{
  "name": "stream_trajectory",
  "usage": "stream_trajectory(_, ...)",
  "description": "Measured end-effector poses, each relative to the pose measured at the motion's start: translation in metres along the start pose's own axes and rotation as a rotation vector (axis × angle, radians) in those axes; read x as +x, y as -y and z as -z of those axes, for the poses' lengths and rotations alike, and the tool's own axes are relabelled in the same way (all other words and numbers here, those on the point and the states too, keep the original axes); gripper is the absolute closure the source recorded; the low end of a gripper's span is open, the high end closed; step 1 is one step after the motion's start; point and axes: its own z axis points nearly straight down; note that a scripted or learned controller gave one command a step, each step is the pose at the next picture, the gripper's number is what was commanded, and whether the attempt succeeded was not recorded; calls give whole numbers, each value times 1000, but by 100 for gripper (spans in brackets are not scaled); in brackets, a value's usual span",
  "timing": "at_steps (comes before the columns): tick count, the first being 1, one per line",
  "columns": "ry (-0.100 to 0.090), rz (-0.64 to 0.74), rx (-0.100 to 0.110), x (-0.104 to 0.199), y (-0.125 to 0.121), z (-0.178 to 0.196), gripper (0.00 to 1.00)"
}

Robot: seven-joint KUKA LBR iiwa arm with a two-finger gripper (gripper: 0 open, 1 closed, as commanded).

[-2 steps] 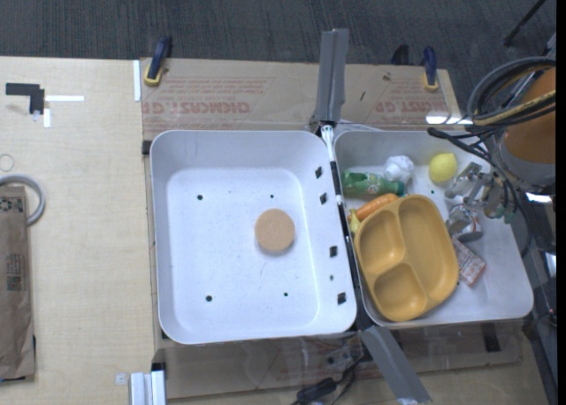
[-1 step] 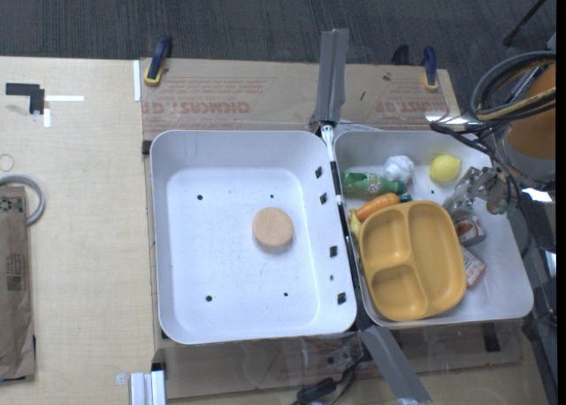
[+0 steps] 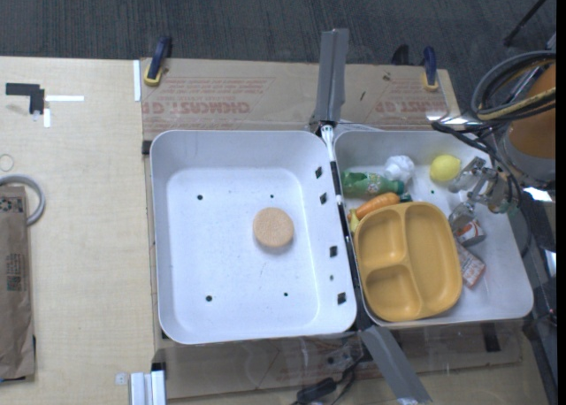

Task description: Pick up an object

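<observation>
Objects for picking lie in both bins, none lifted yet. Left bin (image 3: 177, 217) holds one item — a tan disc (image 3: 274, 227) near its middle, flat on the floor, well apart from every wall. Right bin (image 3: 522, 301) is crowded: a yellow tray (image 3: 409, 262) with three compartments fills the near half; a carrot (image 3: 376, 203) lies touching the tray's far rim; a green bottle (image 3: 367, 184) sits just beyond the carrot; a white crumpled item (image 3: 399, 166) is beside the bottle; a lemon (image 3: 446, 167) rests near the far wall; a silver packet (image 3: 467, 228) and a red-and-white wrapper (image 3: 471, 269) lie along the tray's right edge.

Progress, as judged: nothing is done. No object is raised or seen between fingers. Approach, closing and lift all remain.

Claw (image 3: 484, 184) sits over the right bin's far right part, between the lemon and the packet, near both. Metal parts and cables blur together here — how far it is open cannot be told, and nothing is seen held. Contact with lemon or packet is also unclear
</observation>
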Motion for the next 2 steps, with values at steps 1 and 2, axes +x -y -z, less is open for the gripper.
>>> stream_trajectory(1,6,-76,7,57,36,-4,0)
stream_trajectory(2,-17,-40,-1,97,45,114,0)
